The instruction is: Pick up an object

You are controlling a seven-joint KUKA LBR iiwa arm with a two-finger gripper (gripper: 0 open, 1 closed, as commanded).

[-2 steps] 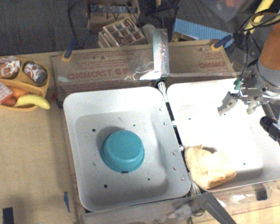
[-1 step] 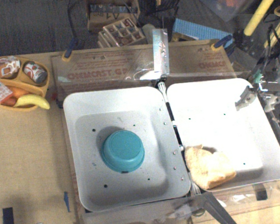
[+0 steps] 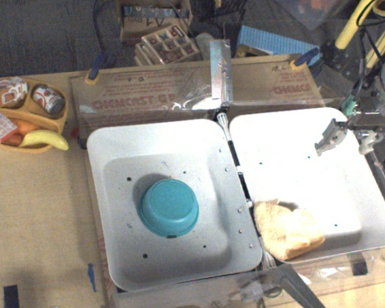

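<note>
1. A tan bench [image 3: 35, 221] holds two white bins, cluttered floor behind.
2. The gripper [image 3: 334, 135] hovers at the right bin's [image 3: 299, 132] far edge, fingers apart, gripping nothing; the approach step seems under way.
3. Next: descend onto a target.
4. The left bin [image 3: 110, 152] holds a teal bowl [image 3: 169, 207]; the right, a tan bread-like lump [image 3: 289, 232] in its near left corner.

Teal bowl [image 3: 169, 207] upside down in left bin; bread slice [image 3: 289, 232] in right bin's near-left corner
</note>
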